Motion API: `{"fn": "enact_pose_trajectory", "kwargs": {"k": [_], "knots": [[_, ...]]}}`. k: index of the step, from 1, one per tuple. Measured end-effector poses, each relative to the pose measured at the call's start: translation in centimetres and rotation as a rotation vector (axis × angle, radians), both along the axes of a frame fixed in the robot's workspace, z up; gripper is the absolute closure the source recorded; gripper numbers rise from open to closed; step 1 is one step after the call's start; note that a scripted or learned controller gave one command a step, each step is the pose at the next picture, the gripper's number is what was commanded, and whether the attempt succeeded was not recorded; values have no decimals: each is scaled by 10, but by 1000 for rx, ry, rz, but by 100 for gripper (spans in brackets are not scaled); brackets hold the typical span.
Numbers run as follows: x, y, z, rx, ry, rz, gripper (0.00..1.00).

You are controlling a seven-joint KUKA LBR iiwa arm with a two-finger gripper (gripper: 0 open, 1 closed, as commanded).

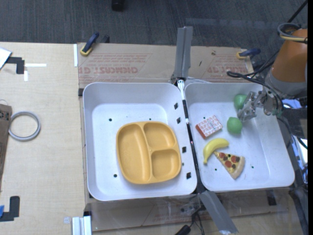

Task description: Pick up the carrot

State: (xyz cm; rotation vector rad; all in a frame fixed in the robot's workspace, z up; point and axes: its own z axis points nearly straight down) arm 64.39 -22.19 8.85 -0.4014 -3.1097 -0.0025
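Carrot: can't tell where it lies. Gripper (246,110) hangs over the right bin (274,175), far side, between two green round items (239,101) (234,126); grip state can't be told. Red-white box (209,126), banana (214,148) and pizza slice (231,163) lie mid-bin, close together. Left bin (98,180) holds a yellow divided plate (148,152). Tape roll (23,126) sits on the bench at left.

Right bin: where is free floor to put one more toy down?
Bare floor lies along the right bin's right wall, past the pizza slice, and below it. Crowded: the middle, with banana, red box, green balls and gripper.
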Motion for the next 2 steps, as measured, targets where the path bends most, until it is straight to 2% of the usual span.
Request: {"fn": "enact_pose_trajectory", "kwargs": {"k": [1,2], "knots": [[-30,0,1,1,-6,299,100],[16,3,1,2,-11,719,100]]}}
